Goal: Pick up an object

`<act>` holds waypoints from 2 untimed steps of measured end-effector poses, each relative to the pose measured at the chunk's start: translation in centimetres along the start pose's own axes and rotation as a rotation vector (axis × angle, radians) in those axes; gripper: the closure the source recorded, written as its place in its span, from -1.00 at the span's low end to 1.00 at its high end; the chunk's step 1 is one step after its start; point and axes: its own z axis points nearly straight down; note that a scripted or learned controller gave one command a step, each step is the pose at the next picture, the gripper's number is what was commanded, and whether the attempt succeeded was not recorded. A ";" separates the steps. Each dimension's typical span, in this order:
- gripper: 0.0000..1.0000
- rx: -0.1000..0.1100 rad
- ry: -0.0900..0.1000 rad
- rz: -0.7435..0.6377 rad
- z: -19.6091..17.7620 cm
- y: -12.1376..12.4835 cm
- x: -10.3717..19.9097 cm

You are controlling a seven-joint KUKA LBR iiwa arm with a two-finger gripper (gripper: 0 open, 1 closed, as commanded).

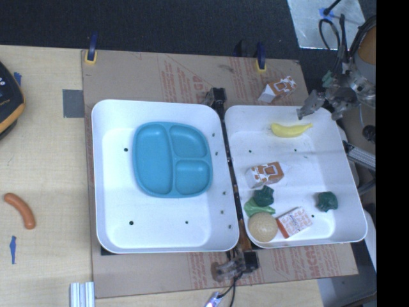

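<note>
The gripper (pixel 311 107) hangs low at the view's right — arm reaching in behind it.

Tool (pixel 308 108) above right bin (pixel 348 171) far edge, near banana (pixel 291 129); blue plate (pixel 172 159) in left bin (pixel 108 171).

Two white bins (pixel 108 171) rest on brown cardboard (pixel 160 75) printed with faded red lettering, over a pale wood-toned surface (pixel 45 171). A light blue divided plate (pixel 172 158) lies in the left bin. The right bin holds a yellow banana (pixel 291 129), a brown-and-white carton (pixel 266 173), green broccoli (pixel 260 201), a tan bun (pixel 262 227), a red-and-white packet (pixel 294 222) and a dark green lump (pixel 327 201). An orange-red sausage (pixel 20 210) lies on the surface.
</note>
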 end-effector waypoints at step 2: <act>-1.00 0.004 0.000 -0.004 11.8 0.0 1.5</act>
